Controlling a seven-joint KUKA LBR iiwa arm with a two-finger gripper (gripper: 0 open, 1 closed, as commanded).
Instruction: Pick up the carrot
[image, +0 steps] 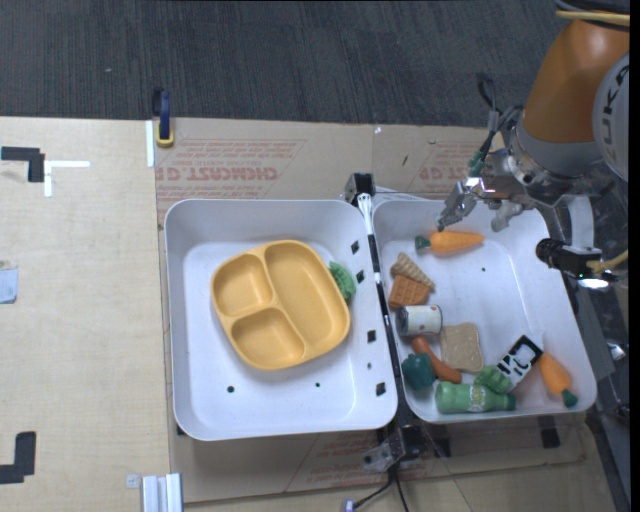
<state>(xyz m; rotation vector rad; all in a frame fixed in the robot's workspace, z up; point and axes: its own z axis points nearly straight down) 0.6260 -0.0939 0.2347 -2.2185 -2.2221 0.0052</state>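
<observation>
Risk first: the hand hovers at the far edge of the right bin, just above and left of the carrot, which lies on its side on the bin floor at the far end, green tip pointing left. The fingers look slightly spread with nothing between them, so no grasp is made. The carrot is smooth and tapered; in my judgement a closure near the narrow tip could squeeze it out sideways, and a descent too close to the far wall could strike the rim. A second carrot lies at the near right corner, so the target could be mistaken. Contents, from the left: the left bin holds a yellow divided plate with a green leafy item at its right edge. The right bin holds, besides the carrots, a waffle cone, a small can, a slice of bread, a green bottle on its side and a black and white box, clustered toward the near end, well apart from the target.
</observation>
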